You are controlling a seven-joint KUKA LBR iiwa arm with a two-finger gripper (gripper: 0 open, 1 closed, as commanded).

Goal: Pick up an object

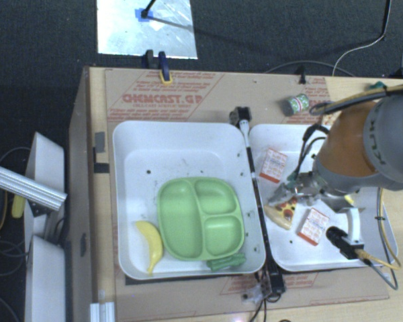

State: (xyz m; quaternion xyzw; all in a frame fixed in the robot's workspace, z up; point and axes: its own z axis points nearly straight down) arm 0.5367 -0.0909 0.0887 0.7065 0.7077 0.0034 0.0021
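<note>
1 fixed camera above bench, looking down aslant on 2 bins.

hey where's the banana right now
The banana lies in the left bin, at its front left corner, touching the left edge of the green divided plate.

Bulky grey arm, broad orange band, black cables, metallic gripper.
</note>
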